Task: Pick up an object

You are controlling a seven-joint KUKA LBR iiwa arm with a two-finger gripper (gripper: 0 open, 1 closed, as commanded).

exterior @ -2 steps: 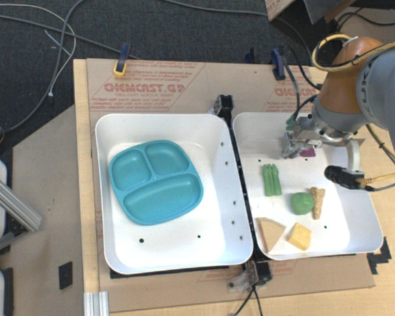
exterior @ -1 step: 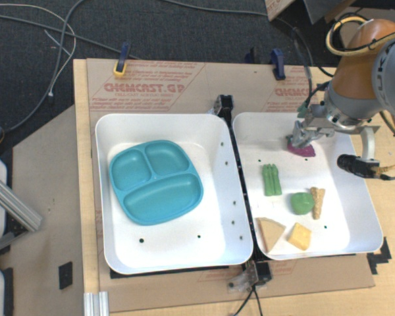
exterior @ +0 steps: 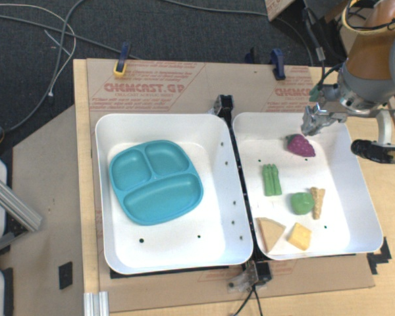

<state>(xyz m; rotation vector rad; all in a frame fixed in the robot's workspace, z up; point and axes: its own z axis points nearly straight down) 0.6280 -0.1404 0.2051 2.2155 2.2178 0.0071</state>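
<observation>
My gripper (exterior: 314,120) hovers at right bin's (exterior: 362,196) far edge, just above purple grapes (exterior: 301,145). Finger spread: cannot tell, too blurred. Nothing seems gripped. Grapes lie in bin.

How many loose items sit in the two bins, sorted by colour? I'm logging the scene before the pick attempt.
Purple: 1, the grape bunch
Green: 2, the asparagus bundle and the round green piece
Tan: 2, the wedge and the small stick
Yellow: 1, the cheese block
Teal: 1, the divided plate
Total: 7
</observation>
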